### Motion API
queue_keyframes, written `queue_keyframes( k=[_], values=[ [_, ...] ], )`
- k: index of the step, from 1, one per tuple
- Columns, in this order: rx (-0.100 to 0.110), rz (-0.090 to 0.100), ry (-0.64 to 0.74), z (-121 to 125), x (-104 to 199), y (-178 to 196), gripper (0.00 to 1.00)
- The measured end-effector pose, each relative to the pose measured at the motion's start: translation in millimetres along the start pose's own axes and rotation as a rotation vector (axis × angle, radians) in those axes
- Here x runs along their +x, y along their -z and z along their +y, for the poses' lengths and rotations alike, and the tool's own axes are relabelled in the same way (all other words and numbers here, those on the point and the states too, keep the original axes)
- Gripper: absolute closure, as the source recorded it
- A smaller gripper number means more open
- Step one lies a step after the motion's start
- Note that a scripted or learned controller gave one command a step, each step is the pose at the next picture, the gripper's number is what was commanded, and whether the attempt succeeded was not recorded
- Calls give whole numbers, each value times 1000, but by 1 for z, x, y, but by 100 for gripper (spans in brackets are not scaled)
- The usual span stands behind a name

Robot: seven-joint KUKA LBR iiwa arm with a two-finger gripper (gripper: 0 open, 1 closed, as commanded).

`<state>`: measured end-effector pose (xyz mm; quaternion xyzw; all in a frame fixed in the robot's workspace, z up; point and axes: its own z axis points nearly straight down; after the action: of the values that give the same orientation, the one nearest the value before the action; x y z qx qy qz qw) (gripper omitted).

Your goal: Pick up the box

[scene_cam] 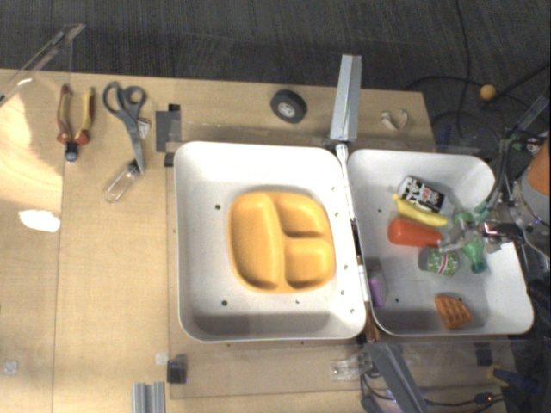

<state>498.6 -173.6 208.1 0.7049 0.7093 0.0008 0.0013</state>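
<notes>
The box (422,194) is small, black and white, and lies in the back part of the right bin (508,304). A yellow banana-shaped toy (419,211) rests against its near side. My gripper (469,241) reaches in from the right, low over the bin's right half. Its teal fingers (476,258) are spread open with nothing between them. It is to the right of the box and nearer the front, apart from it. A green can (440,261) lies just left of the fingers.
A red-orange toy (413,232) lies in front of the banana. An orange waffle-like piece (452,311) sits near the right bin's front wall, and a purple item (376,284) at its left wall. The left bin (198,231) holds a yellow compartment tray (280,239).
</notes>
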Motion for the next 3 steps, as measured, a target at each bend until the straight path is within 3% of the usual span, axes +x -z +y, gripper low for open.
queue_keyframes(
  k=[1,2,3],
  values=[
    [-25,-3,-44,58,-28,-89,0],
    [-11,-2,-7,36,-14,-119,0],
    [-10,-2,134,88,31,-119,0]
  ],
)
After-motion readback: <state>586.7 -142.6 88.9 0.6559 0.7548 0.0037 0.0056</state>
